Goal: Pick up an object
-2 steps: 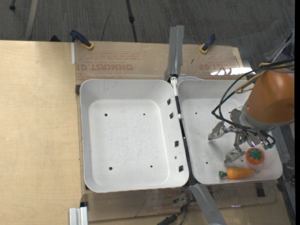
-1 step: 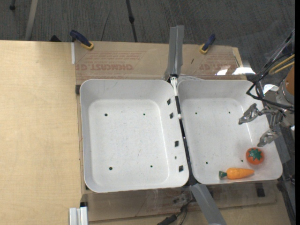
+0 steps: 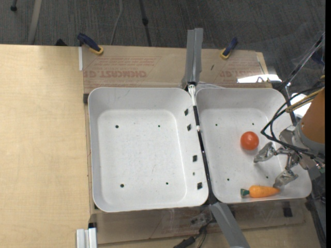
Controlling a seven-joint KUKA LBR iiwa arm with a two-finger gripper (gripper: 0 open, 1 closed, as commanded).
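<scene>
Your end effector (image 3: 275,166) hangs over the right bin (image 3: 227,99) with its two fingers spread apart and nothing between them. The red ball (image 3: 250,140) lies just up and left of the fingers, and the orange carrot (image 3: 260,191) rests near the bin's front wall, just below the nearer fingertip.

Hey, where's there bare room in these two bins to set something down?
The left bin has bare floor from wall to wall. In the right bin, the patch along the divider and back wall is free. It is crowded near the right wall: the tomato, the gripper with fingers spread, and the carrot by the front rim.
</scene>
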